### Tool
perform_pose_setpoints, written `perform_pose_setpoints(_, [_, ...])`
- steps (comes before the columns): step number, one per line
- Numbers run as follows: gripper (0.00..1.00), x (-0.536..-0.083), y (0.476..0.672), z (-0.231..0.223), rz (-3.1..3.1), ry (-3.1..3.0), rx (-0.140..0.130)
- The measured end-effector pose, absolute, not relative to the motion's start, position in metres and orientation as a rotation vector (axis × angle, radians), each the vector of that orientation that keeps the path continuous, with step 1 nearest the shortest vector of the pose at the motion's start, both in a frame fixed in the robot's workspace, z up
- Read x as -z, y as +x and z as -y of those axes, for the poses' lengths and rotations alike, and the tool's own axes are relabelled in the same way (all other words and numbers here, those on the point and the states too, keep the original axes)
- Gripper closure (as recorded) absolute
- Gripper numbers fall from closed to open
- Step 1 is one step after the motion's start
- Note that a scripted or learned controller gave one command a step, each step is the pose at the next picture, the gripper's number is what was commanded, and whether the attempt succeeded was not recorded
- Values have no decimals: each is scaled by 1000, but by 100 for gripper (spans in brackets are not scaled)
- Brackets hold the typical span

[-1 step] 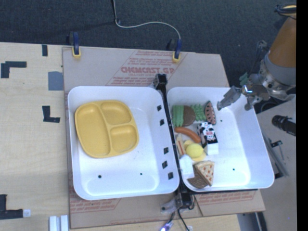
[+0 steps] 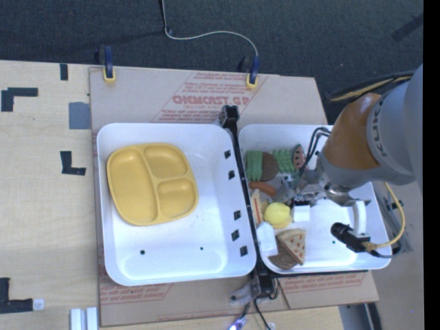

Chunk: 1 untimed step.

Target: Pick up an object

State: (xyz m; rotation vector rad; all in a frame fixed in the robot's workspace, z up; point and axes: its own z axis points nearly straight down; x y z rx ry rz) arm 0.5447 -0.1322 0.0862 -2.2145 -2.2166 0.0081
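Note:
The right bin (image 2: pixel 344 256) holds a heap of toy food along its left side. There is a yellow ball-like fruit (image 2: pixel 277 215), a green ridged piece (image 2: pixel 254 163), a brown round piece (image 2: pixel 270 166), an orange carrot-like stick (image 2: pixel 262 185) and a tan wedge with a dark edge (image 2: pixel 291 247). A small white block (image 2: pixel 301 214) lies just right of the yellow fruit. My gripper (image 2: pixel 300 194) reaches down into this bin from the right, just above the white block and the yellow fruit. The wrist and dark parts hide its tips.
The left bin (image 2: pixel 172 253) carries a yellow compartment plate (image 2: pixel 151 182) in its upper left. A black divider (image 2: pixel 237 191) runs between the bins. Cardboard lies under both bins, held by blue-and-yellow clamps (image 2: pixel 106 64) at the back. My arm (image 2: pixel 371 139) covers the right bin's upper right.

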Motion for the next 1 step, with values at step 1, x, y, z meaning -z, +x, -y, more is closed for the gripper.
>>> perform_pose_setpoints(1, [0, -86, 576, 150, 2224, -2218, 1])
